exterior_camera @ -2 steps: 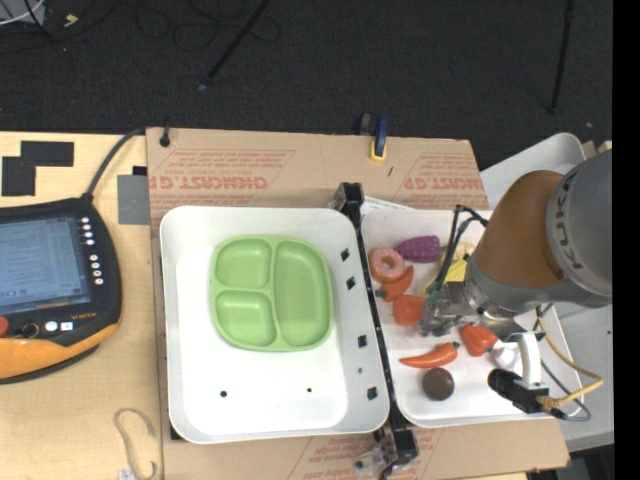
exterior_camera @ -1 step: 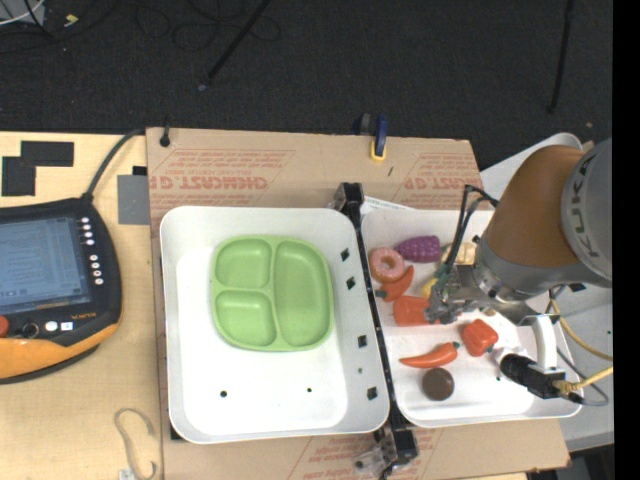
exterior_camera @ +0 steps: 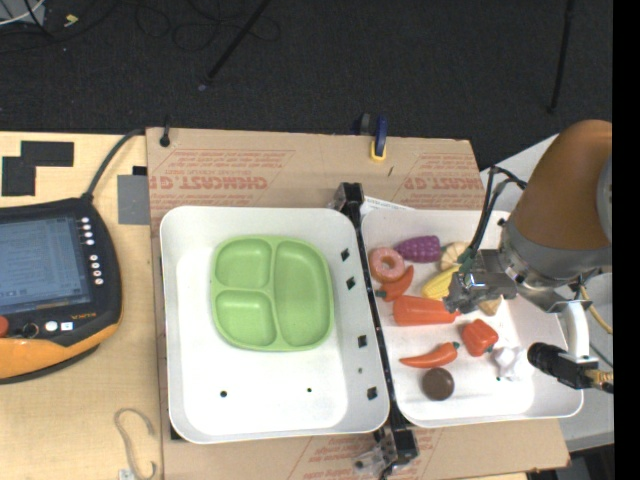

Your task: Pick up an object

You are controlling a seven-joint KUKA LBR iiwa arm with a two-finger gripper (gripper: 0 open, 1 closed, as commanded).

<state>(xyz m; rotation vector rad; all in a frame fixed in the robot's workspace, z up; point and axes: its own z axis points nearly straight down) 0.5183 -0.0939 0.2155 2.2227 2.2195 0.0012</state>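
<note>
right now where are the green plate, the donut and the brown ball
green plate [exterior_camera: 272, 295]: camera view, on the ridge between its compartments
donut [exterior_camera: 386, 263]: camera view, on its pink ring
brown ball [exterior_camera: 437, 383]: camera view, at its centre

arm [exterior_camera: 560, 218]: orange band | grey wrist | black cable
</note>
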